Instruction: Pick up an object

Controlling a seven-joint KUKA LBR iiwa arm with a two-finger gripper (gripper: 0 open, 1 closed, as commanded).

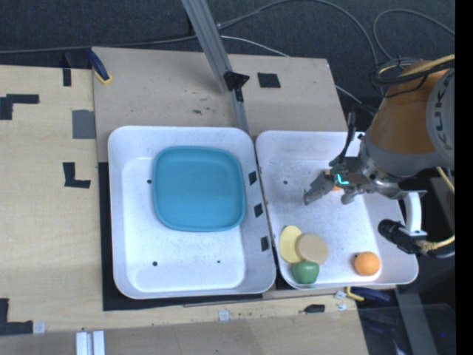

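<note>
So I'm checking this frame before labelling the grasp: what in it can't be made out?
- Gripper: in the camera view its fingers are small and dark over the right bin, so open or shut is unclear.
- Tan disc: overlaps the yellow piece and green piece, hiding parts of both.
- Orange ball: too small to identify further.
- Arm: cut off at the right edge.

Blue plate (pixel 198 188) in white bin (pixel 133 272); yellow disc (pixel 289 239), tan disc (pixel 312 248), green piece (pixel 304 272), orange ball (pixel 366 263).
</note>
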